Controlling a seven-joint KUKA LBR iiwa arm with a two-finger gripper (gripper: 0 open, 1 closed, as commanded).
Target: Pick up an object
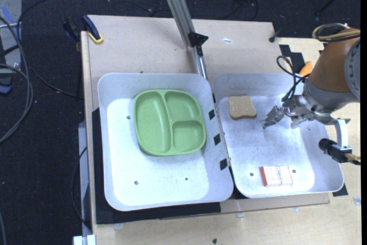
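Though the gripper [274, 117] sits small at right-centre, fingers seemingly spread and holding nothing, the bread slice [241, 107] just left looks light, soft, crushable: pinch its edges gently.

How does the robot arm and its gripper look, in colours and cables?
The arm has a grey body with an orange band above the wrist. Black cables loop beside it. The gripper is grey metal with thin fingers.
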